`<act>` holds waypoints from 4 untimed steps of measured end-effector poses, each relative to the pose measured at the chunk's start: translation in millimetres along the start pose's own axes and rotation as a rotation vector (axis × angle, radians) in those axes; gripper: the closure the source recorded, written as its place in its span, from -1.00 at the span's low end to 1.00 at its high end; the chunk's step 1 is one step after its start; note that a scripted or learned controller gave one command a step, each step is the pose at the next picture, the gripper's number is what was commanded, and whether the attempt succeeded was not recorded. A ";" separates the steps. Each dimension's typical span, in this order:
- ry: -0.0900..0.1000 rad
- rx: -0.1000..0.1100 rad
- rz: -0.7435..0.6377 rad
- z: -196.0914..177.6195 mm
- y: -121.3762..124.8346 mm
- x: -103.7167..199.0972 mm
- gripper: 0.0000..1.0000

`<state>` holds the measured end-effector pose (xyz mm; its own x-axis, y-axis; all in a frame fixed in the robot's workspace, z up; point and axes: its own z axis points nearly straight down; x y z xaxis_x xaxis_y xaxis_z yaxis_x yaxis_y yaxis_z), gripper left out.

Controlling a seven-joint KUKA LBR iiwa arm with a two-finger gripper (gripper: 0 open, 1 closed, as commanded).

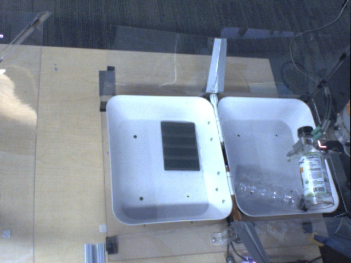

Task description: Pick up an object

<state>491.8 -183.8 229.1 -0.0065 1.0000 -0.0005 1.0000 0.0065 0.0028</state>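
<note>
Fingers: I cannot tell their state, gripper (pixel 308 142) small and blurred at right bin (pixel 258 111) right edge | clear bottle (pixel 314 179) lies along that edge, near front corner | left bin (pixel 126 147) holds dark ridged block (pixel 180 146) | wooden bench (pixel 55 163), dark carpet (pixel 137 4) behind | arm cut off at right.

arm: at right edge | hand (pixel 305 144): low, pointing left | fingers: unclear

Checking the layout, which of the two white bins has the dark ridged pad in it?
The left bin: the dark pad lies mid-floor. The right bin holds a clear bottle.
</note>
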 end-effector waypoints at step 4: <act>-0.001 -0.003 -0.207 81.4 14.1 -2.0 1.00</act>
<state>506.2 -185.7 147.7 -0.2120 0.9773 -0.0028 0.9773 0.2120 0.0055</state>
